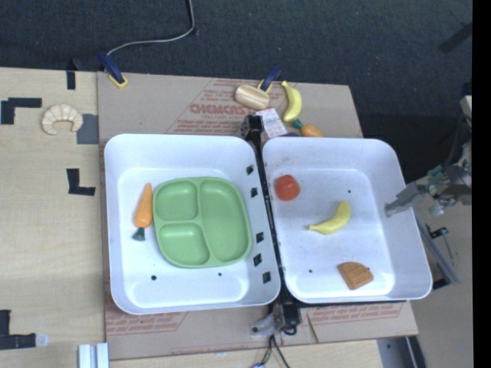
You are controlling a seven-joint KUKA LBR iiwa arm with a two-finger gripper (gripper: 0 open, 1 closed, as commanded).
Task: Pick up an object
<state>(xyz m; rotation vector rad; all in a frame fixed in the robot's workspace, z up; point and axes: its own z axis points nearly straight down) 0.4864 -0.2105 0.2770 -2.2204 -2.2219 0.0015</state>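
**Two white bins on a surface, end effector at the right edge**

The left bin (123, 282) holds a green divided plate (202, 222) with a toy carrot (143, 205) lying just beside its left side. The right bin (383, 159) holds a red tomato (287, 188) near its upper left, a yellow banana (333, 219) in the middle and a brown cracker-like piece (355, 274) toward the lower right, all apart from one another. The end effector (399, 202) sits at the right bin's right rim, above the wall and holding nothing; its finger spread cannot be told. Behind the bins lie a bread roll (251, 95) and a second banana (291, 102). A croissant (62, 119) rests far left on the surface (46, 244).
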